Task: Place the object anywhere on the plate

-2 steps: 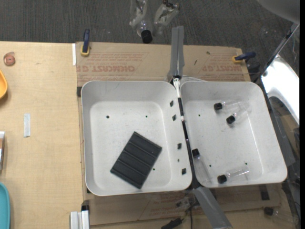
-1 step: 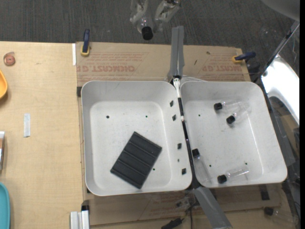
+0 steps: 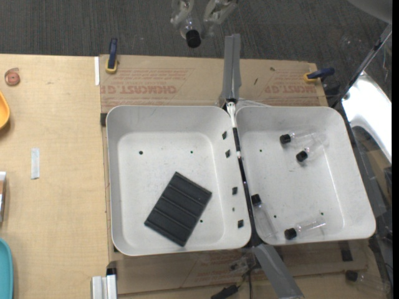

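Left bin [image 3: 124, 126]: a black ribbed plate [image 3: 179, 208] lies askew toward 6 o'clock. Right bin [image 3: 340, 167]: three clear black-capped vials, two near 12 o'clock [image 3: 293, 138] [image 3: 308, 152] and one at 6 o'clock [image 3: 304, 230], none on the plate. Cardboard [image 3: 268, 83] on the tabletop [image 3: 50, 123] bears red inverted lettering, "CHEMCAST GP". At the view's 12 o'clock, the gripper [image 3: 201, 18] has its fingers apart.

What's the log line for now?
hand: beyond left bin | plate: in left bin, nothing on it | bottles: three in right bin
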You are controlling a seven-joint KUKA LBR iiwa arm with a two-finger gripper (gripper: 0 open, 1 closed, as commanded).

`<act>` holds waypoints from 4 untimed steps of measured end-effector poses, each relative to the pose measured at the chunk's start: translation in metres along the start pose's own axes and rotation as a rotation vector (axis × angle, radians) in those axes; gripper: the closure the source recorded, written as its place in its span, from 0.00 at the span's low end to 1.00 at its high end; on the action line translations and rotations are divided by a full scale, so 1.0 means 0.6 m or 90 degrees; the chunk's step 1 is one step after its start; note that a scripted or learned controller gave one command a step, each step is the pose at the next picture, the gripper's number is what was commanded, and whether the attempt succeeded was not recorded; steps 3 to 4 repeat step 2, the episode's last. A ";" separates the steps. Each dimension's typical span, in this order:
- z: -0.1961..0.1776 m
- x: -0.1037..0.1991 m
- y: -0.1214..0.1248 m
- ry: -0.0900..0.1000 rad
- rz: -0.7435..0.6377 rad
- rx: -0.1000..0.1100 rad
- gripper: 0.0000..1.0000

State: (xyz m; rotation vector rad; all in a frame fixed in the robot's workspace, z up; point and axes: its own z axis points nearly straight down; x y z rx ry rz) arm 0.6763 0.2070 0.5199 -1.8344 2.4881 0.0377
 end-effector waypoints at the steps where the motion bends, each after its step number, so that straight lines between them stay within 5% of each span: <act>1: -0.015 0.000 -0.003 -0.004 0.003 0.001 1.00; 4: -0.030 0.000 -0.007 -0.008 0.005 0.002 1.00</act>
